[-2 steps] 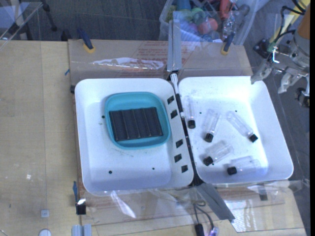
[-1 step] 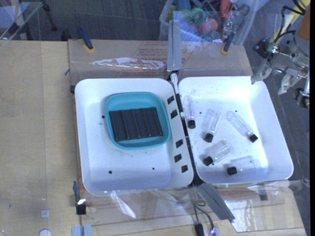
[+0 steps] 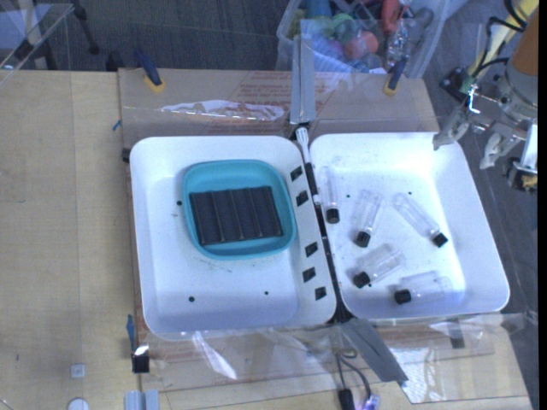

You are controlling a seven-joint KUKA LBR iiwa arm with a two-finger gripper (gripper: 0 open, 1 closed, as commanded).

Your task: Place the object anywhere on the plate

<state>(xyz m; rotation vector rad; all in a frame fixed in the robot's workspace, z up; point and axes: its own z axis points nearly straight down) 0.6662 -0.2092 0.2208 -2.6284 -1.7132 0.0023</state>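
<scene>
I saw five clear vials with black caps, all lying on their sides in the right bin (image 3: 479, 254), none of them on the teal plate (image 3: 236, 207). So I judged the task as not started: one vial had to be picked, carried over the divider (image 3: 309, 220) and put down.

Taking the plate as landmark, the nearest vial (image 3: 328, 196) lay just past the divider, long axis running away from me, cap toward me. The next vial (image 3: 367, 215) pointed its cap down and slightly toward the plate. The farthest vial (image 3: 418, 219) lay diagonal, cap away from the plate. Two more, one (image 3: 377, 266) and another (image 3: 421, 288), lay lower, caps toward the plate.

The gripper (image 3: 504, 139) stood far right of the plate, beyond the bin corner; I could not tell its state.
</scene>
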